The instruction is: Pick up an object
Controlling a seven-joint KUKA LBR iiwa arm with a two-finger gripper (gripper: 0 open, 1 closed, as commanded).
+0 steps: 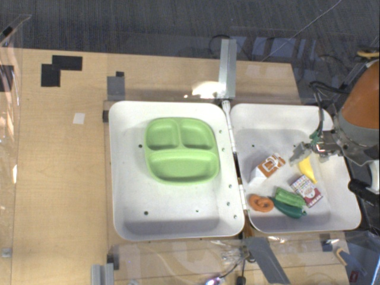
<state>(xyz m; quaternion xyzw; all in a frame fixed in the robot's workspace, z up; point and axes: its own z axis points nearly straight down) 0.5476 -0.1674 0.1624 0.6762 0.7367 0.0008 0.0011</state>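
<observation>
Camera view, fixed above the bench (59,177) at a slant. Two shallow white bins side by side on pale wood: left bin (127,218), right bin (261,123).

Left bin: one green divided plate (181,150) with three compartments, lying flat near the bin's middle.

Right bin: five small objects grouped in the near half.
- White and brown carton (270,166), tilted, toward the bin's inner wall.
- Yellow wedge-shaped piece (306,170), just beside and below the gripper.
- Small printed packet (305,189) with red and white pattern, just nearer than the yellow piece.
- Green pepper-like toy (289,202), lying on its side, touching or nearly touching the packet's left edge.
- Orange round toy (260,203), just left of the green one, near the bin's front left corner.

Arm (362,108) entering from the right, orange band visible above the wrist. Gripper (304,149) low over the right bin's right half, fingers pointing left toward the carton and yellow piece. Finger spacing too small and cluttered to judge; open or closed not determinable. Nothing clearly seen between the fingers; every object apparently resting on the bin floor.

Elsewhere on the bench: black L-shaped marker (59,69) at far left, metal bracket (228,70) behind the seam between the bins.
</observation>
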